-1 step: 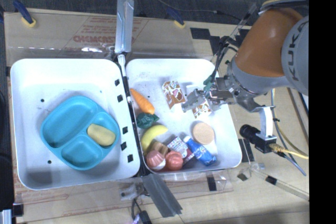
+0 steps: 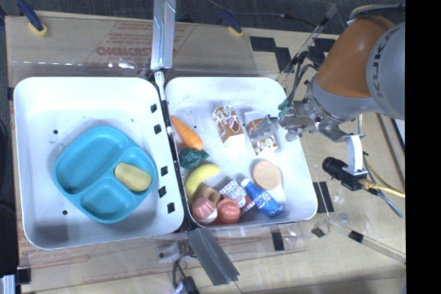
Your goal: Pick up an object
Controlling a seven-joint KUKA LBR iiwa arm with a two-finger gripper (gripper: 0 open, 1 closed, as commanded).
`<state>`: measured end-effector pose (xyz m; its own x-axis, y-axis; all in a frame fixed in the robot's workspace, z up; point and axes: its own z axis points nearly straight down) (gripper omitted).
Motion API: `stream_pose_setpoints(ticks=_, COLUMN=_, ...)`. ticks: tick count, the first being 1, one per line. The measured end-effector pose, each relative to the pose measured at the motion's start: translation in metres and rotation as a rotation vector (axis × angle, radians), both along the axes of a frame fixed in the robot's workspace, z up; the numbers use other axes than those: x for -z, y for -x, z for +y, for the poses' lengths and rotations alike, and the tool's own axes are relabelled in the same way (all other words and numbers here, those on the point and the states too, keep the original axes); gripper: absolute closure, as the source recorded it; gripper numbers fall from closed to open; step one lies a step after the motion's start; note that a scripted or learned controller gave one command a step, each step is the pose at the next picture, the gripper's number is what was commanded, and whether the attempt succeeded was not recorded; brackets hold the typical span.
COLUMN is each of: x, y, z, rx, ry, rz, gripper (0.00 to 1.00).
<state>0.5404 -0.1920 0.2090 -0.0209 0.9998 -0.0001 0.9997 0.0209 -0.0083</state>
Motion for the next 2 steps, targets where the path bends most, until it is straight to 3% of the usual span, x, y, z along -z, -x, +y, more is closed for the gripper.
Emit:
stream_pose_setpoints(ticks=1, x=0.019, y=0.044, z=0.023, rx=-0.095, ry=-0.002, rz=-0.004, gripper=0.00)
stream_pose_setpoints(ticks=2, x=0.109, y=0.058, z=0.007, rx=-0.240, ry=0.003, rz=-0.023, gripper=0.00)
